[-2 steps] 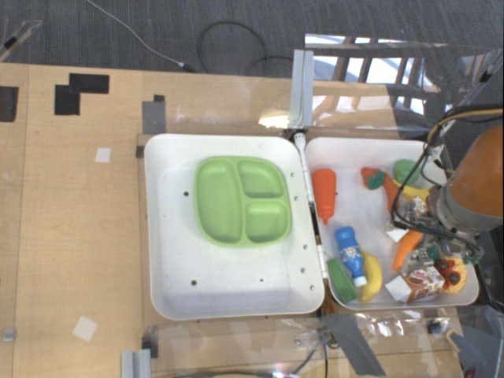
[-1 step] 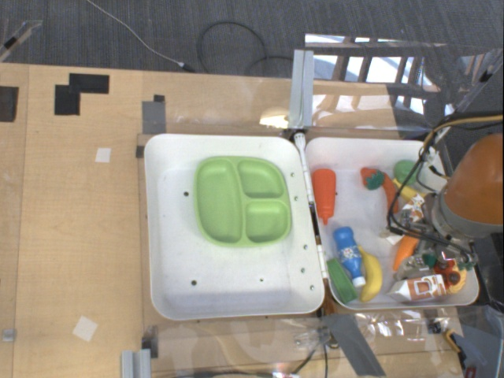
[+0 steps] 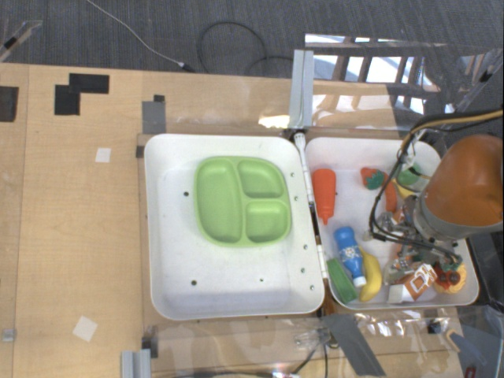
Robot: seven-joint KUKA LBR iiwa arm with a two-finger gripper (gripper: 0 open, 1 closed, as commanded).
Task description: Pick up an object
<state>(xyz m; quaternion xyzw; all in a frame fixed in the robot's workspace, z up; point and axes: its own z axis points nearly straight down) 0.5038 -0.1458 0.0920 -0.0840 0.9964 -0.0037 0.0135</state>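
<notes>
**Objects lying in the right bin, my arm hanging over them**

Objects are sitting in the right bin [image 3: 319, 157] in the camera view: an orange bottle [image 3: 324, 193] is lying near the bin's left wall, a blue bottle [image 3: 347, 252] is lying below it, and a banana [image 3: 370, 276] is curving just beside the blue bottle, with a green piece [image 3: 339, 280] touching the bottle on its other side. A small red and green item [image 3: 372, 178] is resting near the top of the bin. A small printed box [image 3: 418, 279] and a red-orange item [image 3: 451, 278] are lying at the lower right corner.

I am reaching in from the right, and my orange band [image 3: 470, 181] is covering much of the bin's right half. My gripper [image 3: 409, 246] is hanging low over the clutter near the box, wrapped in cables; I cannot tell how it is set, and nothing is showing as held.

The left bin [image 3: 169, 211] is holding a green divided tray [image 3: 242, 201] lying flat near its middle, well apart from me.
</notes>
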